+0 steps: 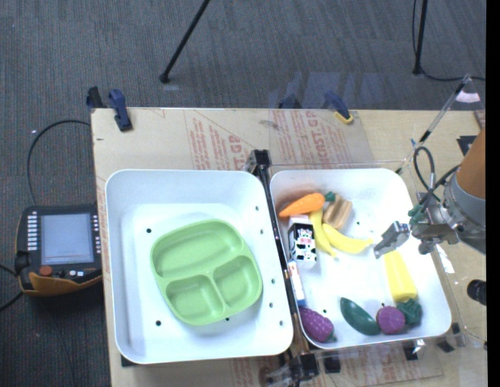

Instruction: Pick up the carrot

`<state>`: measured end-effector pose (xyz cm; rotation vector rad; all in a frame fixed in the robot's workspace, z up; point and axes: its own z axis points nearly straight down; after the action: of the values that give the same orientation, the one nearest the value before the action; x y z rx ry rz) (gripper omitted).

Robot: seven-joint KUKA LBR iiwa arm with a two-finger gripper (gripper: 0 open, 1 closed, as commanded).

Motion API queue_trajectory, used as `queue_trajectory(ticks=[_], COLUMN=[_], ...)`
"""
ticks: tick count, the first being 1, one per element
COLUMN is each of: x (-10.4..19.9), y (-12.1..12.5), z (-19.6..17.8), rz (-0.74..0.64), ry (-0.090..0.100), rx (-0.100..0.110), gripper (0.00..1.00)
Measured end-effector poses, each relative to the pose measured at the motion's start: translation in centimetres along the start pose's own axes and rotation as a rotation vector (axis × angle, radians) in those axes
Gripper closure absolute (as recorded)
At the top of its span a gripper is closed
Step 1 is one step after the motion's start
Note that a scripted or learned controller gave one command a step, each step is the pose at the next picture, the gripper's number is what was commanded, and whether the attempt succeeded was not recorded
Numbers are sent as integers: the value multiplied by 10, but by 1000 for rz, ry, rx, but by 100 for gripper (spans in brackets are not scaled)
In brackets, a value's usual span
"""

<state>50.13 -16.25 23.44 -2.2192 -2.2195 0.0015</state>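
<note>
The orange carrot (pixel 302 205) with a green top lies in the right bin (pixel 371 182), near its back left corner, tip pointing left. It touches a banana (pixel 340 239) and a bread-coloured toy (pixel 339 212). My gripper (pixel 409 241) hangs over the right side of the same bin, well to the right of the carrot and a little nearer the front. It is open, with nothing between its fingers (pixel 389 239). A yellow corn cob (pixel 399 277) lies just in front of it.
In the right bin there are also a cow-patterned carton (pixel 302 244), purple grapes (pixel 317 325), a dark green vegetable (pixel 359 315), a purple fruit (pixel 391 319) and a green floret (pixel 411 311). The left bin (pixel 129 216) holds a green divided plate (pixel 206 271).
</note>
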Motion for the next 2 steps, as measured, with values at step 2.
queue_trajectory(ticks=[2], x=[79], y=[96], z=[114], rz=[231], ry=[3], rx=[-9], gripper=[0])
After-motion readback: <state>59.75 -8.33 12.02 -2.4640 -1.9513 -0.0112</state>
